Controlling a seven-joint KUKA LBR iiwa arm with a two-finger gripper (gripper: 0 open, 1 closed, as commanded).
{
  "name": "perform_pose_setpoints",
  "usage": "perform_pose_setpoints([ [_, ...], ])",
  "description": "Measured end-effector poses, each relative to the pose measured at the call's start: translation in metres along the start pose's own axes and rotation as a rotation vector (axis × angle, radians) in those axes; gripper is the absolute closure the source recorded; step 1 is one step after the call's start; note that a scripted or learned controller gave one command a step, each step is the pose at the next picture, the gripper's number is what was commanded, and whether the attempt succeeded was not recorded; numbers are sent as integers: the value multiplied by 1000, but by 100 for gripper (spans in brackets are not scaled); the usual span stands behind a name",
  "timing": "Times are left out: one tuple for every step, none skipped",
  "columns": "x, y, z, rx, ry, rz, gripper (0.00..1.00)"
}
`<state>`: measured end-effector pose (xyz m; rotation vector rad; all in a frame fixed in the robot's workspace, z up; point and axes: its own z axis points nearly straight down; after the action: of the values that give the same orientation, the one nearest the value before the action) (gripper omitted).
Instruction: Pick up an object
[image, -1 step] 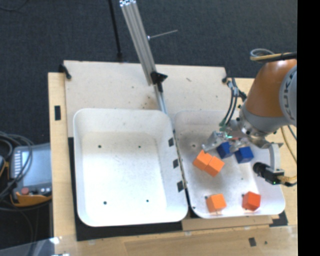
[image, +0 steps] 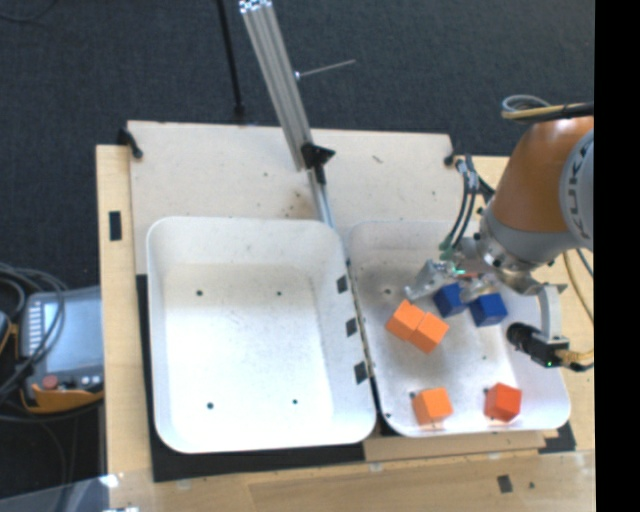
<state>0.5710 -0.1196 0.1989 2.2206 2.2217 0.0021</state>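
- Dark carpet surrounds a pale wooden bench (image: 115, 300) carrying two shallow white bins, the left bin (image: 250, 335) and the right bin (image: 395, 255), side by side.
- Low over the right bin's upper part hangs the gripper (image: 462, 283); whether it is parted or closed cannot be told, since the wrist hides it.
- Two blue blocks (image: 487, 308) lie right under it, close together.
- Just beside them, toward the bin's middle, sits an orange double block (image: 418, 326), tilted.
- Near the front wall rest a small orange cube (image: 433, 404) and a red-orange block (image: 503, 401), apart.
- All look like light, rigid blocks with flat, fairly smooth faces; squeezing two opposite flat faces squarely should hold best, corners likely slip.
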Motion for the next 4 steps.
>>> perform_pose_setpoints([
  [-11, 1, 46, 3, -2, 2, 0],
  [-12, 8, 73, -20, -5, -1, 0],
  [-13, 9, 63, -26, -5, 8, 100],
  [-23, 13, 2, -6, -3, -1, 100],
])
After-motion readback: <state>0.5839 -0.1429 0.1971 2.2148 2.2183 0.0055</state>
